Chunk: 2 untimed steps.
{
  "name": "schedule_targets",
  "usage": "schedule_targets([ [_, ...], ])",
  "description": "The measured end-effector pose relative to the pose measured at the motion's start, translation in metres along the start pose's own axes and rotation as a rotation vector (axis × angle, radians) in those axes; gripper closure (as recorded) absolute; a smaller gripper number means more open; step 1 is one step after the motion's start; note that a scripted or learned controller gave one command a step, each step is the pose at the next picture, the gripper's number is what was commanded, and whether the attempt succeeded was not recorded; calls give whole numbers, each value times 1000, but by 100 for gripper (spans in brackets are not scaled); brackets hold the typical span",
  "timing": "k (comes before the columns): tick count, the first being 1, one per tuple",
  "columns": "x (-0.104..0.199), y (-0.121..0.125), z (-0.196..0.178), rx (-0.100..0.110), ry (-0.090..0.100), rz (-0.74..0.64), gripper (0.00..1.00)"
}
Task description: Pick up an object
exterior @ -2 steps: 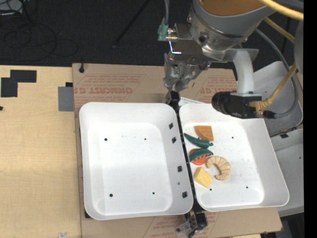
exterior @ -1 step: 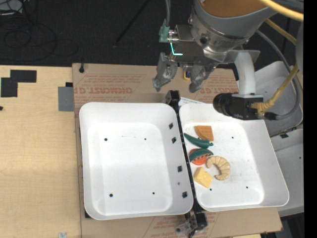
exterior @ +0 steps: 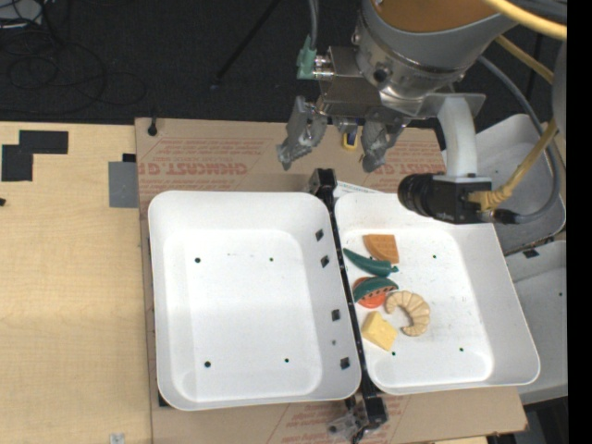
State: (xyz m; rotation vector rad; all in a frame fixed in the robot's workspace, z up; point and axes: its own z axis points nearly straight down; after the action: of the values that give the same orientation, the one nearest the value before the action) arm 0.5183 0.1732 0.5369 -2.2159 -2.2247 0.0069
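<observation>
- Leftmost, left bin (exterior: 176, 248): shallow, white, a few small dark dots on the floor.
- Next, divider (exterior: 335, 276): dark strip with small clips where the two bins meet, running from far edge to near edge.
- Above the divider's far end, gripper (exterior: 331, 146): two grey fingers (exterior: 298, 141) spread apart, nothing between them; raised over the cardboard behind the bins, well apart from the items.
- Just right of the divider, right bin (exterior: 481, 340): white, with five small items clustered near its left wall.
- Within that cluster, far to near: orange wedge (exterior: 381, 247); green pepper-like piece (exterior: 370, 264) just below it, lying slantwise; red-and-green slice (exterior: 374, 291) touching the croissant; tan croissant (exterior: 411, 310), curved, to the right; yellow block (exterior: 377, 331) nearest the front edge.
- Upper right, arm (exterior: 435, 26): grey body with orange band, reaching in over the bench.
- Beside the right bin's far rim, black cylinder (exterior: 444, 199) on a white bracket, with yellow cable.
</observation>
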Motion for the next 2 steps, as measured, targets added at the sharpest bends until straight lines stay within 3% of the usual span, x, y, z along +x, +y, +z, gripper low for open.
schedule_targets([
  [1,1,0,-9,3,-1,-6,100],
  [2,1,0,-9,4,-2,-6,0],
])
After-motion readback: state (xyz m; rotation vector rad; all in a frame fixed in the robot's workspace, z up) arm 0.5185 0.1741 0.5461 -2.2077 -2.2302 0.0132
